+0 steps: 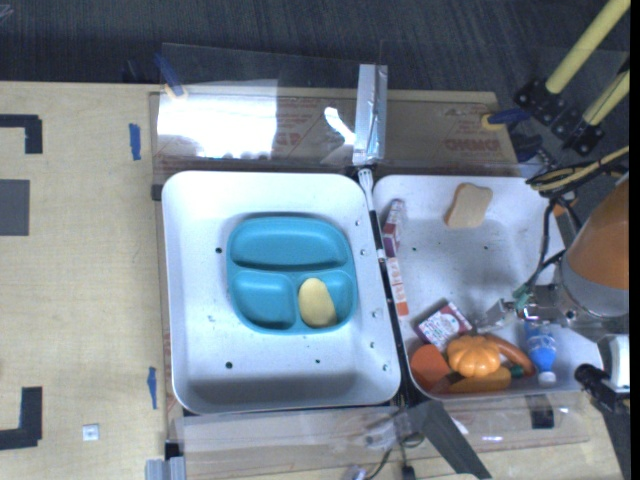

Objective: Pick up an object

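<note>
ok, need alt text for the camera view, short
Grey robot arm with an orange band reaches in from the right over the right white bin, its tool near a corner pile: a small orange pumpkin, a red packet, a blue bottle. A tan sponge-like piece lies apart. The left white bin holds a blue divided tray with a yellow egg-shaped object.

Two white bins [190, 268]. The tray [290, 273] is blue, the lemon [317, 302] yellow, the pumpkin [476, 356] orange, the bread [468, 206] tan, the packet [443, 325] red and white.
</note>
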You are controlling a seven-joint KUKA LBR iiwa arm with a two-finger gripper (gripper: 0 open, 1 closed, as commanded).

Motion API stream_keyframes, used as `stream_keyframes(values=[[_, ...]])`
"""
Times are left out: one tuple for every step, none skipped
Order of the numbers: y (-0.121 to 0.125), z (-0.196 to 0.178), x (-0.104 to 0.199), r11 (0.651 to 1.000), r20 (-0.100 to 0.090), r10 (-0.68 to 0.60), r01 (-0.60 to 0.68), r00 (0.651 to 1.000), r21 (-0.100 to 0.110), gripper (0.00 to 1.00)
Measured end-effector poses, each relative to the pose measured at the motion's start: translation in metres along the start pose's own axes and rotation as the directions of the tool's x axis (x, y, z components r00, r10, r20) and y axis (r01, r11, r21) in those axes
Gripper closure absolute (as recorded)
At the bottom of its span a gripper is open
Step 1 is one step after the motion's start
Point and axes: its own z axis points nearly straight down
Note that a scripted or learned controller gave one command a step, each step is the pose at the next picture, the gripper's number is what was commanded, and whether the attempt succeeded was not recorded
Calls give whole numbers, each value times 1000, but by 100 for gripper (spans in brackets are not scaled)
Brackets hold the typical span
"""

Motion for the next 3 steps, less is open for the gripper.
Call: stream_keyframes(values=[[31, -25, -1, 986, 0, 165, -165, 986, 6, 0], [3, -3, -14, 995, -8, 101, -101, 995, -2, 0], [4, -13, -17, 995, 1, 104, -104, 995, -8, 100]])
